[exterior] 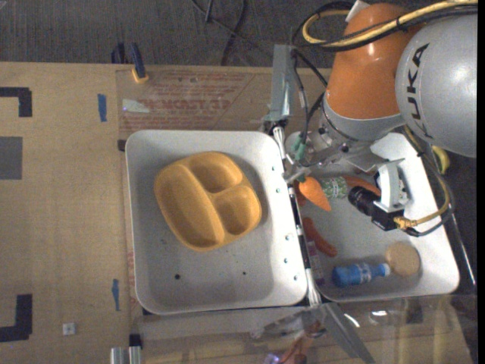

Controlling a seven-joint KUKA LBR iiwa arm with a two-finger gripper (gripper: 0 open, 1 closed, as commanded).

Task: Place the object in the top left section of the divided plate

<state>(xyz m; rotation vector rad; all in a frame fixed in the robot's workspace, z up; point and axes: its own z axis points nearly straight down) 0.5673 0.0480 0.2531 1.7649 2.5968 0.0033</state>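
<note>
Carrot (314, 193) is lying in the right bin (443, 268) (near its left wall), just below the jaws (301, 174), whose state I cannot tell; yellow divided plate (208, 199) is sitting in the left bin (151, 279).

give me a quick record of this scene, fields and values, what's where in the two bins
left bin: yellow divided plate, three sections, nothing in them
right bin: orange carrot, blue bottle, round tan item, thin red item
arm: above the right bin
tool: by the carrot's top end, grip unclear
task: not yet done
</note>
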